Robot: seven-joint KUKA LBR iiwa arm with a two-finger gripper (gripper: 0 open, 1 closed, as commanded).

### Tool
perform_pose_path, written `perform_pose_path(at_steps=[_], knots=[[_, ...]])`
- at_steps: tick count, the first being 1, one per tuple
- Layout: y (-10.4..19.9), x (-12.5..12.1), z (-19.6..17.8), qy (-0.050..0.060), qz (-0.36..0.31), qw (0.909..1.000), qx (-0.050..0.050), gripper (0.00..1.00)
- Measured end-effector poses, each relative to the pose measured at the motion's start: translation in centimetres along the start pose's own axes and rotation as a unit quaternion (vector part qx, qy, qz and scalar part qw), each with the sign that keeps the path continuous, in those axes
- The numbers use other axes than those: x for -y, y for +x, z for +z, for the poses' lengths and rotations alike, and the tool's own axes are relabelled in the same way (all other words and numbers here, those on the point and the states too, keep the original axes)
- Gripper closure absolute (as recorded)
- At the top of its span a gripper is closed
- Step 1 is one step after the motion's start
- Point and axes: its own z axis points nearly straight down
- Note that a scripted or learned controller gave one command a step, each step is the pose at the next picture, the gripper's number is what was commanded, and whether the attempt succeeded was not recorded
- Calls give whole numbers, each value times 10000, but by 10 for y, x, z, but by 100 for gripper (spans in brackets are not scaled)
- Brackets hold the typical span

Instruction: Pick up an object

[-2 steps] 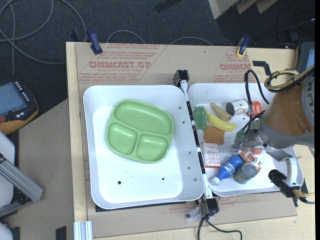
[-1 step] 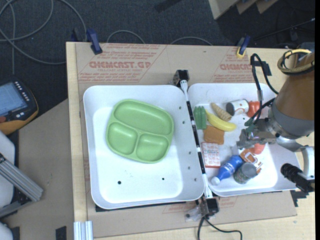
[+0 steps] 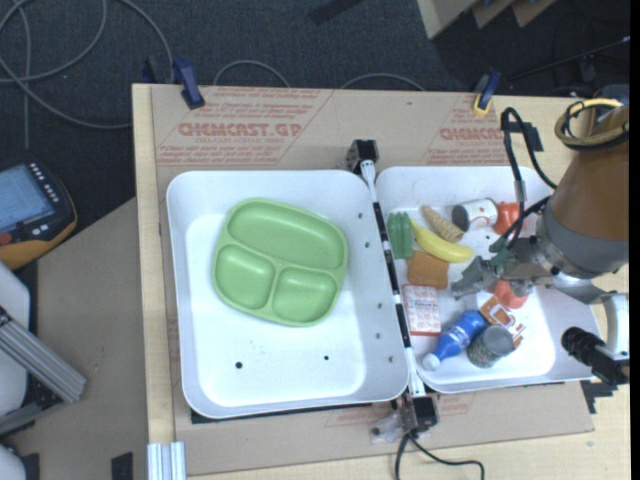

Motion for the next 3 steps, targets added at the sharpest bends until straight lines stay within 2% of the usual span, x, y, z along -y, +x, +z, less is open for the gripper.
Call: perform_pose_path(at_steps=[1, 2, 3], knots=[[-35, -55, 49, -7, 2, 10000, 9, 0], [-8, -71, 120, -4, -5, 10000, -4, 0], [-28, -134, 32, -14, -4, 10000, 7, 0]])
